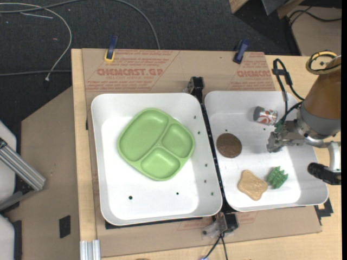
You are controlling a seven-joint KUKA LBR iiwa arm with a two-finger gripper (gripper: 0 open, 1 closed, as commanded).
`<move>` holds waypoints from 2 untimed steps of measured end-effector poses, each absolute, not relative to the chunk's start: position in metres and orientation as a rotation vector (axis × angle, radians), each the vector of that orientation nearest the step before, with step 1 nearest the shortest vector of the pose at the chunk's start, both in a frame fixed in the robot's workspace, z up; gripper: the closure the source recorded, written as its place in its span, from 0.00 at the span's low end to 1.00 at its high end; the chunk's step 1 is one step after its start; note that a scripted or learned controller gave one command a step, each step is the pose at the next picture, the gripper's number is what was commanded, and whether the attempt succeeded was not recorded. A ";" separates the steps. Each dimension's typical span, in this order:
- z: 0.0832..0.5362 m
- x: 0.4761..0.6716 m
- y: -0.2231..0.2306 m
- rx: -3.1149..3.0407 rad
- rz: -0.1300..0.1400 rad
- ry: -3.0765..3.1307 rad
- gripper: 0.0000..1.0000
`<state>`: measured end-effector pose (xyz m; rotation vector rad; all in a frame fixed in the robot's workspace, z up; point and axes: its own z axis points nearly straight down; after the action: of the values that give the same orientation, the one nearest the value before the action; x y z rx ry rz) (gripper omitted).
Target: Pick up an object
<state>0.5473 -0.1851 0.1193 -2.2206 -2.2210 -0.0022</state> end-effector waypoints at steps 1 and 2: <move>0.184 0.551 -0.182 -2.224 -0.006 -2.229 1.00; 0.234 0.553 -0.182 -2.225 -0.006 -2.228 1.00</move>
<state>0.5525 -0.1825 0.2344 -2.2247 -2.2281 -0.0056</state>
